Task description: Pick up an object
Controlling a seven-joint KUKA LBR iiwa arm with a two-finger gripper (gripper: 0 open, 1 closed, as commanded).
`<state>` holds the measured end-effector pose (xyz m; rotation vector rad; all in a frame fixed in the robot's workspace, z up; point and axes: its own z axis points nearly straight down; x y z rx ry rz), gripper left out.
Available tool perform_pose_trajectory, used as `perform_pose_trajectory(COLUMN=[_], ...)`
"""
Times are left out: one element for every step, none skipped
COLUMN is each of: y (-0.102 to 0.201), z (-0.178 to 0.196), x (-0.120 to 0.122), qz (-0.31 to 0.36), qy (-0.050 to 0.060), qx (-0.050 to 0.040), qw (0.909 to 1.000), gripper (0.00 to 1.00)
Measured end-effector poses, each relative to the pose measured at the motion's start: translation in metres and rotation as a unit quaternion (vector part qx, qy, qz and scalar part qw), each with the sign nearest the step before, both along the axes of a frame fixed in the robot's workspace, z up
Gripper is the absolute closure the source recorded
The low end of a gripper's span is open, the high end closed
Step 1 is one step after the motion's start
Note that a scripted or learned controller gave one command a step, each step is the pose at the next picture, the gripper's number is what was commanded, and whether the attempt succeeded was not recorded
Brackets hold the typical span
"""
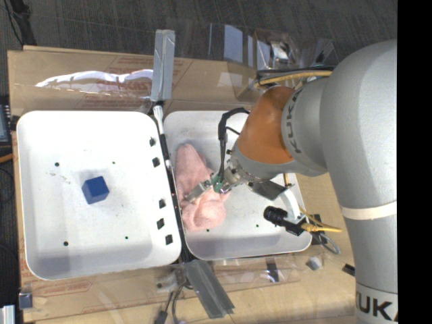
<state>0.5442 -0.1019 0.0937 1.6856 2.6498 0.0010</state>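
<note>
In the right bin (290,238), gripper (202,191) sat at the pink cloth (196,187), approach step; jaw opening indiscernible; next move likely needs a firm close, then lift.

The grey arm (358,147) reaches in from the right, bending leftward through its orange band (266,137) at the wrist, and its gripper (202,189) points down and to the left, low near the middle of the scene, fingers slightly parted.
</note>
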Motion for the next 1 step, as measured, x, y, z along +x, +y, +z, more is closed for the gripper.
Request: perform_pose_trajectory(y=[0.0012], z=[0.0101], x=[0.0005], qz=[0.002], qy=[0.000], qx=[0.0009], qw=[1.0000], gripper=[1.00])
